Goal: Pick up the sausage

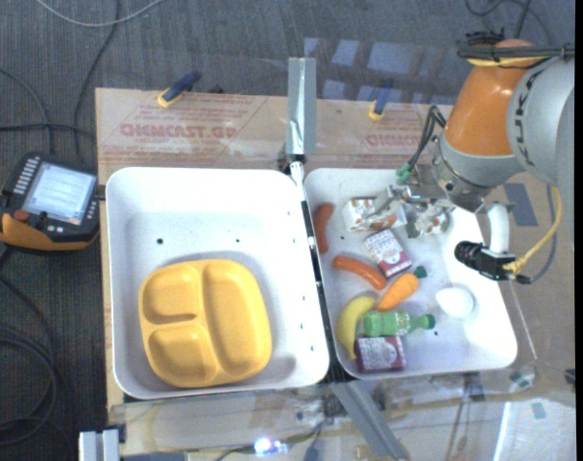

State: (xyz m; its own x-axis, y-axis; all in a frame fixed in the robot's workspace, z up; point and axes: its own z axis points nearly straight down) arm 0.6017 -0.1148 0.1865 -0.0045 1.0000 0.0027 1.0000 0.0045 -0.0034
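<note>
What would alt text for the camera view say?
The gripper hovers over the right bin, above a sausage, carrot, banana, green bottle and packets. The left bin holds a yellow divided tray.

arm (522, 104): one, grey, entering from the right of the view; orange band (488, 99) above the wrist, seen from above as a rounded dome; wrist pointed steeply down; gripper (418, 203): metal, two-finger, directed down and to the left beneath the wrist; finger state not legible from this angle; yellow cable looped along the arm's lower side.
</note>
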